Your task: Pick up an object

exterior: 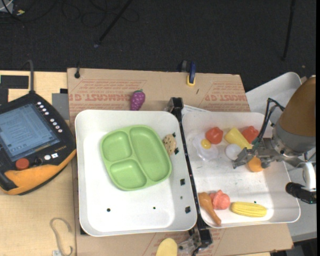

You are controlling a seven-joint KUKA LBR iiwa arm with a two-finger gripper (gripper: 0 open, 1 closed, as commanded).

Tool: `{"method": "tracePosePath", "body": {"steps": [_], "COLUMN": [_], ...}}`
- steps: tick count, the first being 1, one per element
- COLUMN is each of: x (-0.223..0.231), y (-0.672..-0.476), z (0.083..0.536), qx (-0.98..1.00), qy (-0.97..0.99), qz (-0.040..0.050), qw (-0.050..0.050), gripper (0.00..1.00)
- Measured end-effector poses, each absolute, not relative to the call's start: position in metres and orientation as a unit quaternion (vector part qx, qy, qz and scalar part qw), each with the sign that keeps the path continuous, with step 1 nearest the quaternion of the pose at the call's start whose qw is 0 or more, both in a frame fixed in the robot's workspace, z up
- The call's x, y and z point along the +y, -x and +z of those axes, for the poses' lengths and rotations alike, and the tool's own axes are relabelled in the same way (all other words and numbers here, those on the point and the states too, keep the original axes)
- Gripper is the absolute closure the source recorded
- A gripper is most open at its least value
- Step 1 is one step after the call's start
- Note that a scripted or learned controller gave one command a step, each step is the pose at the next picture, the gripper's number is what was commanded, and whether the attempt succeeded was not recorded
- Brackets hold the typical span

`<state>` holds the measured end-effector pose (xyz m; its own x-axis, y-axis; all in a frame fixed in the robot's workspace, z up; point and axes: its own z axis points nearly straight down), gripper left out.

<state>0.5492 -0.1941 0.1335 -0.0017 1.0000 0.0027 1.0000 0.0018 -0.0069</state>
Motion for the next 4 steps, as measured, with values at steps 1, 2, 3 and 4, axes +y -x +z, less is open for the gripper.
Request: {"method": "tracePosePath", "body": {"steps": [1, 2, 3, 4], "x": [-0.198, -0.199, -0.194, -0.196], "y": [-0.554, -0.552, -0.544, -0.545], "z": [0.125, 0.131, 0.181, 0.231], "qx": [-0.706, -0.705, -0.707, -0.707], "qy": [0.708, 0.709, 0.707, 0.707], "qz": [-0.0035, -0.0024, -0.0004, -0.0009], "qw": [-0.008, -0.005, 0.000, -0.001], "gripper": [0.00, 1.00, 1.00, 1.00]}}
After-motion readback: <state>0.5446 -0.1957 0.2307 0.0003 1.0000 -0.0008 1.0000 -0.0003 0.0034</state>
